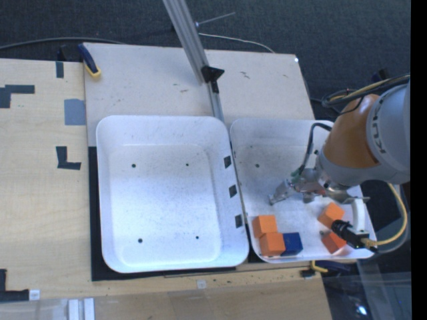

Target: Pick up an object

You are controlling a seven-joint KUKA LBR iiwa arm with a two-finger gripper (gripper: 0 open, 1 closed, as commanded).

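Note:
The right white bin [267,145] holds several small blocks along its near side. Two orange blocks [265,224] [272,244] sit by the near-left corner, and a blue block [291,243] touches the lower one. Another orange block [330,215] lies under the arm's wrist, and a red-orange block [333,243] near the bin's right corner is partly covered by a black part of the arm. My gripper [293,193] hangs low over the bin floor, just above and right of the orange pair, apart from every block. It stands open, with only bare bin floor between its fingers.
The left white bin [160,192] lies beside the right one, its raised rim between them. A slanted metal pole [190,39] ends at the far edge where the bins meet. A yellow-and-blue tool [90,62] lies at the bench's far left. Cables [393,229] loop around the arm.

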